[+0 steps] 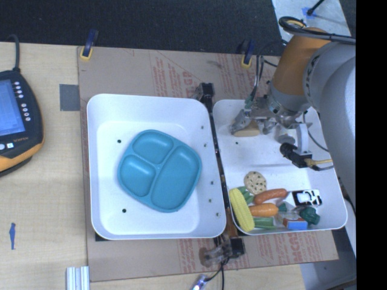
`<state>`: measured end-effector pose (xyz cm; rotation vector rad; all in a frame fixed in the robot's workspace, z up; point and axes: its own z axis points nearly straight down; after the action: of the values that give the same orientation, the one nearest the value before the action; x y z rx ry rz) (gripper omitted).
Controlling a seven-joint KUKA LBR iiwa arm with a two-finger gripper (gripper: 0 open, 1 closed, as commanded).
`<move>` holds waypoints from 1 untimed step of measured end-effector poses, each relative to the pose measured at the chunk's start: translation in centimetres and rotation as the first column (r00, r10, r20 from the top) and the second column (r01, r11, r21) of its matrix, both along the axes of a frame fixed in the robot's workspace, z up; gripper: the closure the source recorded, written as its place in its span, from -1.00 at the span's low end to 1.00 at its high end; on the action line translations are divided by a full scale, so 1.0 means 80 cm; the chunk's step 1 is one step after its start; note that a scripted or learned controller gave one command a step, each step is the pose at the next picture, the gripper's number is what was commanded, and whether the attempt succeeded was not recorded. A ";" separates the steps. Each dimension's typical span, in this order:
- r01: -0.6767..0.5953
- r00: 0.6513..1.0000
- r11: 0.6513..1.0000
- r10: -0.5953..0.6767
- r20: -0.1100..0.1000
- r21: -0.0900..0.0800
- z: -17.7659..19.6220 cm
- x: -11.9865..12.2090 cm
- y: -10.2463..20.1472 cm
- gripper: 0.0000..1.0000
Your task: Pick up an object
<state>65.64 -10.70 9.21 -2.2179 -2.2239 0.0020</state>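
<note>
The gripper (245, 123) hangs low over the far end of the right-hand bin (233, 156), its grey fingers pointing toward the divide between the two bins. Whether they are spread or closed cannot be told from this angle. Just under the fingertips lies a small tan piece (246, 133) on the bin floor, its long axis running across the bin — too small to name, and no grasp on it can be made out.

Nearer the camera than the gripper, the bin floor is bare white, then comes a round speckled cookie (255, 180). Beyond that, at the bin's near end, the toys crowd together: a corn cob (240, 209) lying with its long axis slanted from the bin's middle wall toward the near rim, a sausage (270, 195) and a carrot (263, 210) both lying roughly crosswise, and a black-and-white block (306, 197) on the arm's side of the heap. All are well apart from the gripper.

Across from the gripper, past the middle walls, the left-hand bin (97, 162) holds a blue divided plate (159, 170). Both bins rest on a brown cardboard sheet (145, 65) clipped at its far edge to a pale wooden bench (36, 210). Farthest from the gripper, a teach pendant (17, 116) lies at the bench's left edge — dark floor beyond.
</note>
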 end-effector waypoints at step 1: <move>-0.001 1.000 1.000 0.001 -0.003 0.001 0.000 0.000 0.008 -1.00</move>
<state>65.61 -10.08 9.19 -2.2146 -2.2234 0.0038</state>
